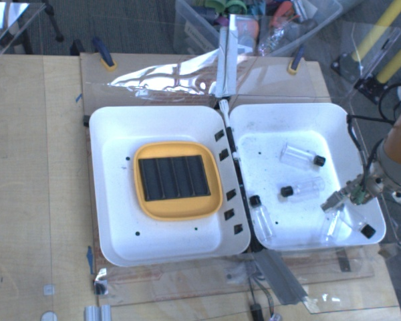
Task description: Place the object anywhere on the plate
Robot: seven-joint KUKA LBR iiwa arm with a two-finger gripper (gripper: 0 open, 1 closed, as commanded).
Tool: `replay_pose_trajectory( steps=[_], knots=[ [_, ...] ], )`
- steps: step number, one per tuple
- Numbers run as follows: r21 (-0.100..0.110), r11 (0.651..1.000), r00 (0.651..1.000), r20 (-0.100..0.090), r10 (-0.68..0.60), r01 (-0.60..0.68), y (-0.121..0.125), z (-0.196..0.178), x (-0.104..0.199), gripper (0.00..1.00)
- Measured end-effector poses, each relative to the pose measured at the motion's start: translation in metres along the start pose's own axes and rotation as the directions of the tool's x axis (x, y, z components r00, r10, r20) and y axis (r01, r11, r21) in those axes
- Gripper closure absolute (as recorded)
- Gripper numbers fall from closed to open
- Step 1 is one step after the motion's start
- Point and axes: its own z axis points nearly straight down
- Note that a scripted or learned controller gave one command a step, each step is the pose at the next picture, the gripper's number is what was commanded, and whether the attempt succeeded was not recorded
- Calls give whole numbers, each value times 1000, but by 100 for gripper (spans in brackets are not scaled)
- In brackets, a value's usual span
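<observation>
The gripper (344, 198) hangs low over the right bin (301, 116), near that bin's front right corner, just above a clear vial (333, 225) that lies there. Whether it is spread or closed, and whether anything sits in it, I cannot tell from this slanted view; nothing is plainly seen in its hold.

The step in hand looks like picking up a vial. To do it well, the gripper should come straight down across the vial's narrow width, not along its length, and close on the middle of the body rather than the cap, since a smooth round tube will likely roll or squirt out if pinched off-centre. The bin wall is close on the right, so there is little room to approach from that side. Then lift clear of the rim between the bins before carrying left.

The vials are small see-through tubes with black caps, hard to pick out against the white. Others lie in the same bin: one (301, 155) toward the back, one (302, 189) mid-bin, one (260, 218) by the left wall.

The yellow plate (178, 208) with its dark ribbed centre sits in the middle of the left bin (113, 199), bare.
</observation>
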Motion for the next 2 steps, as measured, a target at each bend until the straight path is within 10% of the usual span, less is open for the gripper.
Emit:
replay_pose_trajectory(
  steps=[1, 2],
  knots=[
    [-1, 1000, 1000, 2, -20, 20, 5, -34, -77, 100],
    [-2, 995, 995, 3, -95, 95, 94, -64, -118, 100]
  ],
)
